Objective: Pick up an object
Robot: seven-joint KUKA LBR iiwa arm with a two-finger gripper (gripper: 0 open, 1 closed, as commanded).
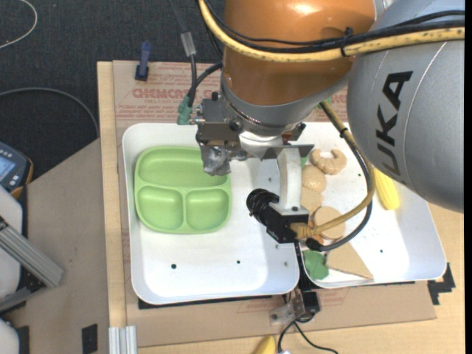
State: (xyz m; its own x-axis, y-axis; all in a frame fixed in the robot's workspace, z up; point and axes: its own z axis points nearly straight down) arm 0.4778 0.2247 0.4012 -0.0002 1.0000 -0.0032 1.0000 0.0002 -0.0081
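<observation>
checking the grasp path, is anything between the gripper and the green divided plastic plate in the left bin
Nothing visible. The gripper sits right at the upper right rim of the green divided plastic plate, in the left white bin, with no other object between them. The food pieces lie in the right white bin.

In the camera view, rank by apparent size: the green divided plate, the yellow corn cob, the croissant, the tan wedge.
1. Green divided plate, plainly largest.
2. Tan wedge.
3. Yellow corn cob and croissant look alike; the arm partly hides the cob, so no ranking.

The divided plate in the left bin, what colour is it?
Light green; the divided plate shows clearly in the camera view.
</observation>
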